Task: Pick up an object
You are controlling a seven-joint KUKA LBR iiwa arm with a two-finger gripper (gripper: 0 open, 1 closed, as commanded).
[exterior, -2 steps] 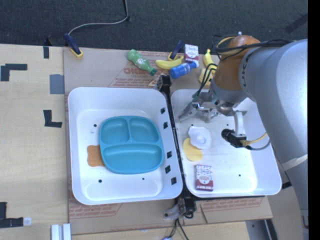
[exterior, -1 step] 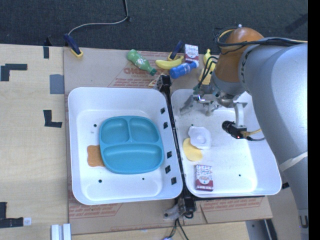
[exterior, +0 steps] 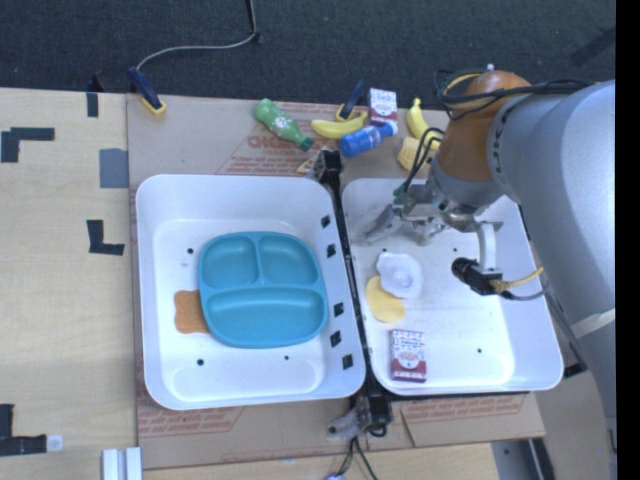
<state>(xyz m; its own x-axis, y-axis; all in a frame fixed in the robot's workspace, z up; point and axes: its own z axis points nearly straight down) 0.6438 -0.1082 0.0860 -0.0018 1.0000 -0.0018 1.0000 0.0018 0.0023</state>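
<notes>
The pincer (exterior: 400, 220), its fingers spread and holding nothing, hangs over the right bin (exterior: 530, 363) on the pale wooden table (exterior: 60, 268), just behind a white cup (exterior: 398, 273) that touches a yellow disc (exterior: 384, 301), a small red carton (exterior: 408, 355) lying nearer the front rim.

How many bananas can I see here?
2. One banana lies on the cardboard behind the bins, between the green bottle and blue bottle. The other banana lies further right, beside the arm, which may hide more.
</notes>
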